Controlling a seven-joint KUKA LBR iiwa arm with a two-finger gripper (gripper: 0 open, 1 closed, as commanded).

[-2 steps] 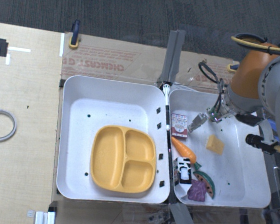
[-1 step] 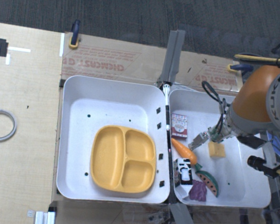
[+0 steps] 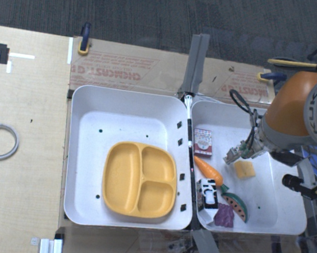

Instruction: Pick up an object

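The arm [image 3: 300,107] reached in from the right over the right bin [image 3: 262,220], probably lining up on the yellow block [image 3: 245,170], the likeliest thing to pick since it lay in the open. The left bin [image 3: 84,159] held a yellow divided plate [image 3: 140,179]. The gripper [image 3: 234,156] hung just beside the block's upper left corner, its fingers too small to judge and nothing visibly between them, while a red box [image 3: 203,141], carrot [image 3: 209,170], melon slice [image 3: 236,205] and purple piece [image 3: 224,216] crowded the bin's left side.
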